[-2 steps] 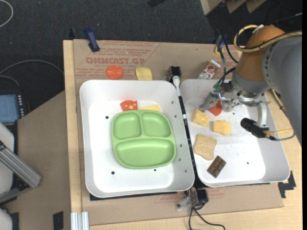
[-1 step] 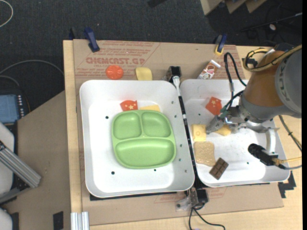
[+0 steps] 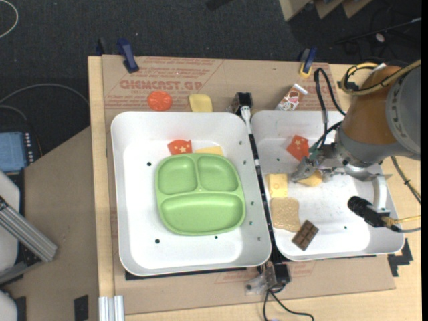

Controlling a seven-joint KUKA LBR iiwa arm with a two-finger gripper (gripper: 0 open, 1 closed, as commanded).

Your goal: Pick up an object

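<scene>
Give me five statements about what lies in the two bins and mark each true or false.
1. The green divided plate lies in the left bin. True.
2. The brown chocolate piece lies in the left bin. False: it lies in the right bin, near its front edge.
3. The arm's gripper is over the right bin. True.
4. The green divided plate holds food in its compartments. False: its compartments show only green.
5. A red piece with a star lies just behind the green plate. True.
</scene>
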